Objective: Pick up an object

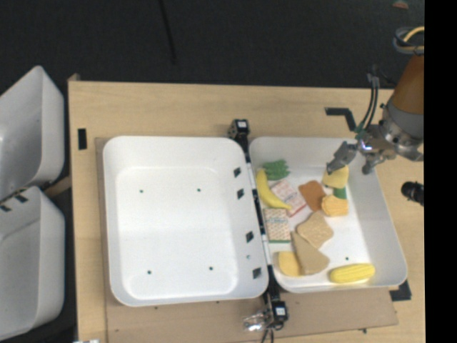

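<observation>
My gripper (351,167) hangs over the back right part of the right bin (385,227), its two fingers spread open. The left fingertip (335,166) is just above a yellow piece with a green underside (338,179); nothing sits between the fingers. Below that piece lie an orange-yellow lump (334,206) and an orange slab (312,191). Further left are a banana (267,190), a green leafy item (275,168) and a pink-and-white packet (287,191). Toward the front lie a bread slice (315,230), a tan piece (307,257), a yellow round (288,264) and a corn cob (350,273).
The left bin (175,224) adjoins the right one along a shared wall with black clips (251,213). A cracker packet (277,226) lies by that wall. A black bracket (341,114) stands on the bench behind the right bin. White boxes (28,191) stand at the far left.
</observation>
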`<move>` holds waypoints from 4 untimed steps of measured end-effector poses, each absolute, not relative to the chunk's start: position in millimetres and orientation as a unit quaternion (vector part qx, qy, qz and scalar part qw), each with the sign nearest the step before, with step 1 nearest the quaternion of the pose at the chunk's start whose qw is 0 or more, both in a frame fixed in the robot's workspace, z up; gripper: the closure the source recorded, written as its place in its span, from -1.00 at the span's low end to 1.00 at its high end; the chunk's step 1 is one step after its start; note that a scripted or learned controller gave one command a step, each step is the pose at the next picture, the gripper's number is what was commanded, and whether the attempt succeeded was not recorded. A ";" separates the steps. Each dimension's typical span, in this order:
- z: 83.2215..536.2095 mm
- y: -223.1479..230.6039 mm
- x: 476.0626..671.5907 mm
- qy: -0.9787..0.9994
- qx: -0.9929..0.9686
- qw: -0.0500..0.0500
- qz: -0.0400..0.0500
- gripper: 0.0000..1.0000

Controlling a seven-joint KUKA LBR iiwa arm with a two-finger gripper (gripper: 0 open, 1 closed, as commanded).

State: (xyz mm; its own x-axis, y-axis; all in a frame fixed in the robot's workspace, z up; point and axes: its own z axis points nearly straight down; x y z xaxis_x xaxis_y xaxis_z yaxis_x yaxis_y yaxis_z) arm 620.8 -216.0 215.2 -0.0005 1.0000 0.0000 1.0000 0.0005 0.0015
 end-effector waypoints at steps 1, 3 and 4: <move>140.2 -183.2 596.4 0.708 0.706 -0.003 -0.002 -1.00; 110.9 -98.9 681.8 0.709 0.706 0.008 0.003 -1.00; 124.8 -100.0 683.5 0.709 0.705 0.012 0.007 1.00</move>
